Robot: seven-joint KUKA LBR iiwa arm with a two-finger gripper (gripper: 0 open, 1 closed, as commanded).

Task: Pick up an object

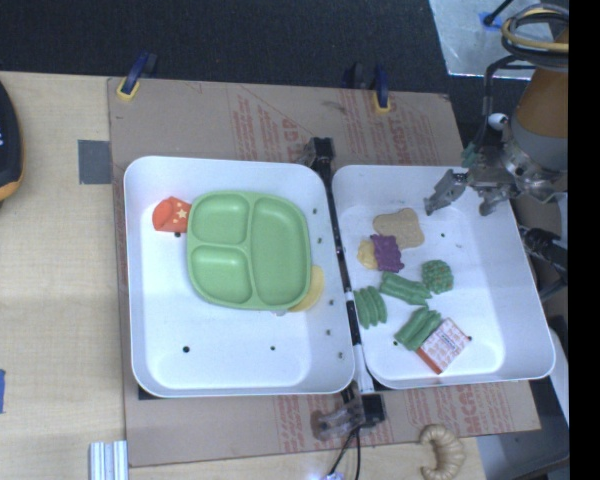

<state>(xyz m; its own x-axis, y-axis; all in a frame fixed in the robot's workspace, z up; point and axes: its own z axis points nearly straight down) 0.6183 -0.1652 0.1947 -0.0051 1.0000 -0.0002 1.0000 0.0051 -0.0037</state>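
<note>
In the left bin (pixel 150 268), a green divided plate (pixel 248 249) is lying flat with a small red piece (pixel 170 214) showing at its left edge. In the right bin (pixel 500 268), a tan cracker (pixel 399 227), a purple piece (pixel 387 253), several green pieces (pixel 405 290) and a red-and-white packet (pixel 444 344) are sitting near the middle. The gripper (pixel 468 194) is hovering over that bin's upper right corner with its jaws spread apart and nothing between them.

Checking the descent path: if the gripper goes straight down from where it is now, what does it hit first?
Probably bare floor of the right bin. The gripper hangs over its upper right part; the nearest item, the tan cracker, lies off to the camera's left. Depth is unclear from one slanted view.
</note>
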